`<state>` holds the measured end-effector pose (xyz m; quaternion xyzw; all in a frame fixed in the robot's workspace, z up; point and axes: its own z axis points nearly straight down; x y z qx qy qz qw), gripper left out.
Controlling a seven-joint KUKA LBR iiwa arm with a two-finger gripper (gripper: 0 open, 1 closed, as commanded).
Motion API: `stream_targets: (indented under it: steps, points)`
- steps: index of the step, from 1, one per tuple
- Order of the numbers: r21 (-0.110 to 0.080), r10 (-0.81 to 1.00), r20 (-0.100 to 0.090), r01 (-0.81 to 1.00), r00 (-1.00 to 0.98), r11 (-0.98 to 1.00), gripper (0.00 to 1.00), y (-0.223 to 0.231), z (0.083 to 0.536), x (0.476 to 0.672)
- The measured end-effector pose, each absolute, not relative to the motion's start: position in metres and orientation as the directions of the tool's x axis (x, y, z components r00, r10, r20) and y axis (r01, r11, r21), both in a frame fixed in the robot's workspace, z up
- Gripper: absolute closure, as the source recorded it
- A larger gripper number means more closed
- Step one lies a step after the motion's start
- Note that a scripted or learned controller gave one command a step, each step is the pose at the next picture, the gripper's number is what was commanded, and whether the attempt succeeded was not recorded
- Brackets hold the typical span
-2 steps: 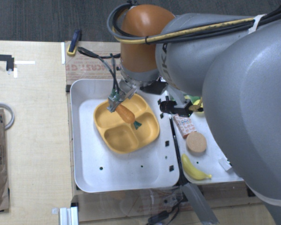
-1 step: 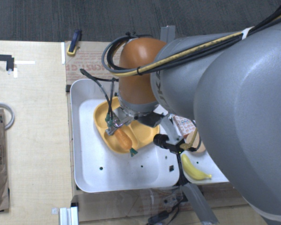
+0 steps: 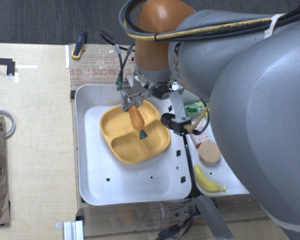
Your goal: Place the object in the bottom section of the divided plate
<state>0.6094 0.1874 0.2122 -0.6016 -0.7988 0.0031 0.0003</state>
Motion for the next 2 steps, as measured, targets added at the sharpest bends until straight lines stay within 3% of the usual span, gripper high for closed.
stream_targets:
  steps: [1,2]
  points:
    - [-0.008,1.000,-0.005,1.000,0.022,-0.022,1.00,0.205,0.184,0.570]
    - [-0.006,0.990,-0.006,0.990,0.144,-0.144,1.00,0.131,0.246,0.549]
